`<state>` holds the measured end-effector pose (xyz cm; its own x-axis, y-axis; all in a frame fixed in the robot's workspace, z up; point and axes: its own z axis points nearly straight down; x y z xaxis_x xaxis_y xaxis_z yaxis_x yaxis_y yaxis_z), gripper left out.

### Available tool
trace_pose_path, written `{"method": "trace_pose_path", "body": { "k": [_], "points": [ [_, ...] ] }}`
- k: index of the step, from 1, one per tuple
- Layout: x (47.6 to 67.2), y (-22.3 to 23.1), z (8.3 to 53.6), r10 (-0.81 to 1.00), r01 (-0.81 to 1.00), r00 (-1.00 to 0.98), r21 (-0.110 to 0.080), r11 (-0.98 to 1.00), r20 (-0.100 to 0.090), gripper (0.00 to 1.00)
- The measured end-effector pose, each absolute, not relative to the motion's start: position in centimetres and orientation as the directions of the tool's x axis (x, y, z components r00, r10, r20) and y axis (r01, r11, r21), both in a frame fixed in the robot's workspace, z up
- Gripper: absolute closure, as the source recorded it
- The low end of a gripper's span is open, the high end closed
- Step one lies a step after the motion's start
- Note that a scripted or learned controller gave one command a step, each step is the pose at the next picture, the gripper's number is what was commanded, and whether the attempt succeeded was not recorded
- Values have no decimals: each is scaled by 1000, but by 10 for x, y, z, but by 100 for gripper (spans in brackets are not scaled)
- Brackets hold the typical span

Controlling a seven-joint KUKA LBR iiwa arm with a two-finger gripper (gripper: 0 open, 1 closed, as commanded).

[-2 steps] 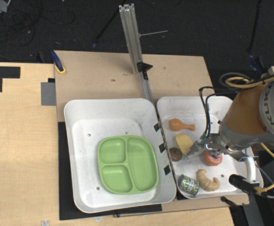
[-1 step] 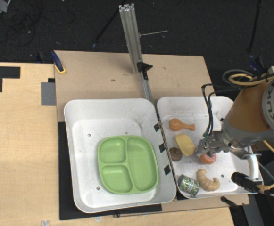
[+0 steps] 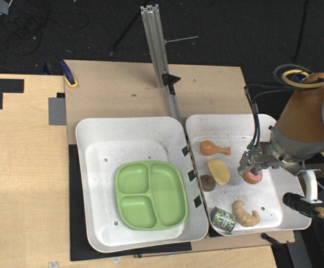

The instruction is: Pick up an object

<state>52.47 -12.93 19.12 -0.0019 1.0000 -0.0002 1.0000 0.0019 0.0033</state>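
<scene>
Gripper (image 3: 252,168) is down in the right bin (image 3: 273,219), right over a small red piece (image 3: 254,177) at mid-bin; can't tell if it's clamped on it or just touching. Yellow piece (image 3: 219,171) sits just left, orange drumstick shape (image 3: 213,148) farther back, tan curl (image 3: 245,214) and green can (image 3: 224,219) near edge. My call: centre on the red piece, drop straight, close firmly, lift slowly clear of the yellow one.

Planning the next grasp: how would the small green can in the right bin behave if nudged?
The green can seems to lie on its side against the bin's front rim, so it may roll. It looks rigid, probably light, with a smooth, possibly slippery wall.
</scene>
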Motion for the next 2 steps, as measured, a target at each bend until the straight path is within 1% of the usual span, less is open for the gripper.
{"method": "trace_pose_path", "body": {
  "k": [1, 2],
  "points": [
    [526, -130, 224, 1000, 1000, -1, 2, 1, 0, 100],
    [539, -85, 215, 1000, 1000, -4, -3, 4, 2, 100]
  ]
}}
